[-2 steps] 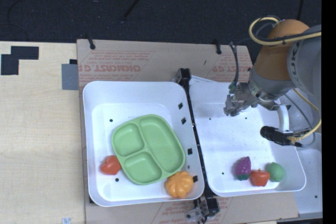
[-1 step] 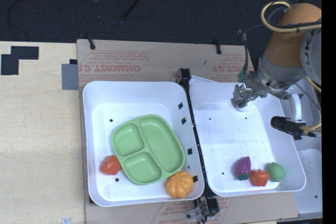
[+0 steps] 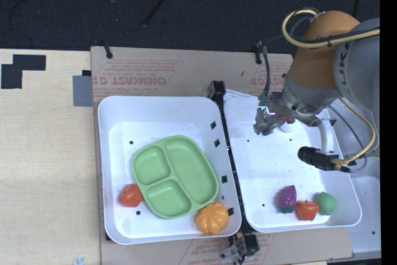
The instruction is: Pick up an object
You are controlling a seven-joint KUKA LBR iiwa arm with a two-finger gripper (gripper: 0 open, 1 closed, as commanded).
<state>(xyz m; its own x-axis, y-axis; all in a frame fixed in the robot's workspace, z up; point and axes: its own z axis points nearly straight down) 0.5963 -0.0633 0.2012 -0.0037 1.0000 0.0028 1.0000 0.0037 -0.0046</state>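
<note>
Hovering over the right-hand white bin (image 3: 347, 220), my gripper (image 3: 268, 123) sits near that bin's far edge, just to the right of the black divider (image 3: 224, 139) where the two bins meet. I cannot tell from this slanted overhead view how my jaws stand, and nothing is visibly caught between them.

Measured from the divider, the nearest candidates to pick up lie to its right, near the bin's front edge: a purple toy fruit (image 3: 286, 198), a red toy fruit (image 3: 306, 210) touching it, and a green toy fruit (image 3: 325, 202) just beyond. All three are well apart from my gripper.

Left of the divider, in the other bin, a green divided plate (image 3: 174, 177) lies flat, with an orange toy pumpkin (image 3: 211, 218) against its front corner and a red toy tomato (image 3: 130, 195) on its far left side.

My judgement of the risks: the three fruits crowd together, so descending on one could nudge its neighbours or pinch two at once. Rounded shapes may squirt out of a closing grip. Closing where I am now would grasp only air.
</note>
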